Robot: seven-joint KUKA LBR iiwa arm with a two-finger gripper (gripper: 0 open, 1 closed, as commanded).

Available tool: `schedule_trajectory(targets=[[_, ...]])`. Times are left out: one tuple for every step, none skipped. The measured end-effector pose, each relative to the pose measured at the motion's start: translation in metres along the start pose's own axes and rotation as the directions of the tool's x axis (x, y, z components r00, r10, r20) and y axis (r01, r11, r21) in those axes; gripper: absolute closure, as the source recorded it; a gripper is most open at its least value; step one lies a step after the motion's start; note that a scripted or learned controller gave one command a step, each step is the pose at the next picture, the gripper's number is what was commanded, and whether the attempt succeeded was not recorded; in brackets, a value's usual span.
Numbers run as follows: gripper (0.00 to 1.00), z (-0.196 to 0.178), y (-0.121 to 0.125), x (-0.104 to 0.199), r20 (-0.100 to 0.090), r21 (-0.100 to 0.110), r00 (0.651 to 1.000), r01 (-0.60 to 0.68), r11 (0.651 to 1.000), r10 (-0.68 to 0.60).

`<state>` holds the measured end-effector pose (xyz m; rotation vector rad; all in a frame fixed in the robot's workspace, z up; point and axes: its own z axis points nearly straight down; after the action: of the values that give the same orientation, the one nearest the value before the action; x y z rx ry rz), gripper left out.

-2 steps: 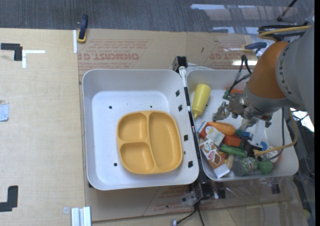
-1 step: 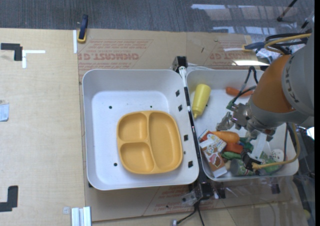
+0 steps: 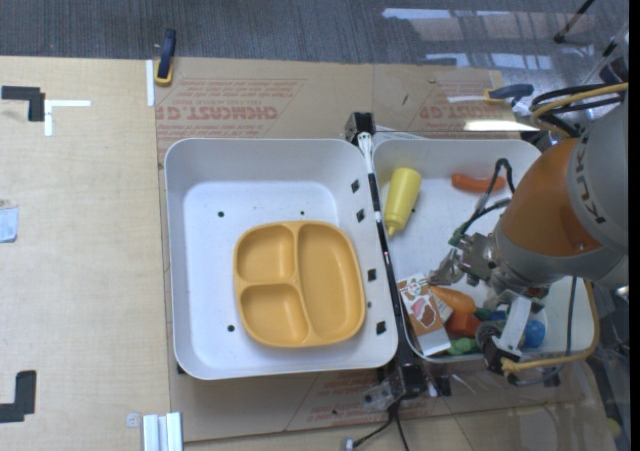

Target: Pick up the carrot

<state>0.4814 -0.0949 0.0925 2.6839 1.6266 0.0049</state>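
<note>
An orange carrot (image 3: 452, 298) lies in the front part of the right bin (image 3: 440, 229), beside a printed card packet (image 3: 422, 311). My gripper (image 3: 457, 271) hovers just above the carrot's back edge, low in the bin, at the end of the grey arm with its orange band (image 3: 545, 209). Whether it touches the carrot is hidden by the wrist. A second slim orange-red item (image 3: 476, 181) rests near the bin's back wall, partly behind a black cable.
A yellow bottle (image 3: 401, 197) lies at the right bin's left wall. Red (image 3: 463, 323), green (image 3: 459, 346) and blue (image 3: 534, 333) items crowd the front corner. The left bin (image 3: 200, 239) holds a yellow divided plate (image 3: 298, 282).
</note>
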Motion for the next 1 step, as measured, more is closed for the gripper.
schedule_trajectory(targets=[[0.00,0.0009,0.0012,-0.0073,0.000,0.003,0.982,0.187,0.982,-0.187]])
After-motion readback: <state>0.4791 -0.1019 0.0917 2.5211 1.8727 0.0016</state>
